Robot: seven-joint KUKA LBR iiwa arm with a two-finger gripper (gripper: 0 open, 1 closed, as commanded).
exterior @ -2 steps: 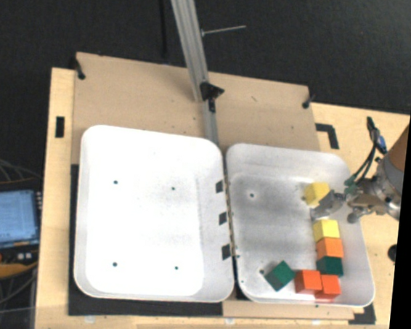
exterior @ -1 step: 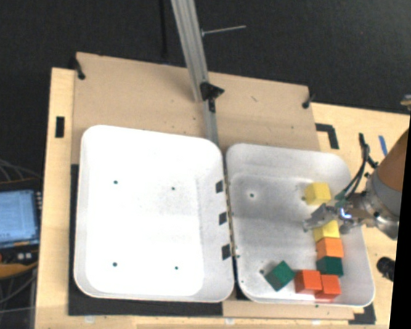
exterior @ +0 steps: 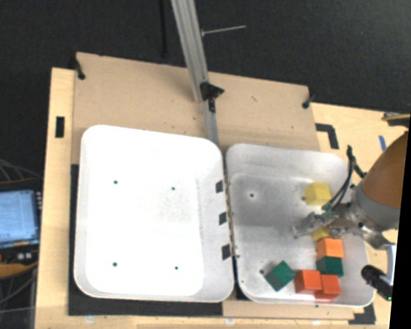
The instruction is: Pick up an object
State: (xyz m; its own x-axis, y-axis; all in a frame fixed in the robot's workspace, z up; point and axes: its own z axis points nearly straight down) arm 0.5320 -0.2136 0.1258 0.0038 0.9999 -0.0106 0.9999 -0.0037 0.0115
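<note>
Here jaws (exterior: 314,228) hang just below yellow block (exterior: 318,193); grip state unclear; nothing visibly held.

- A pale wooden counter (exterior: 173,328) stands on a dark, carpet-like floor (exterior: 69,7).
- A brown board (exterior: 146,99) lies across the counter's far half.
- A slim metal post (exterior: 193,38) slants up from the board's far edge.
- A lit handheld screen (exterior: 10,216) with cables sits beyond the counter's left edge.
</note>
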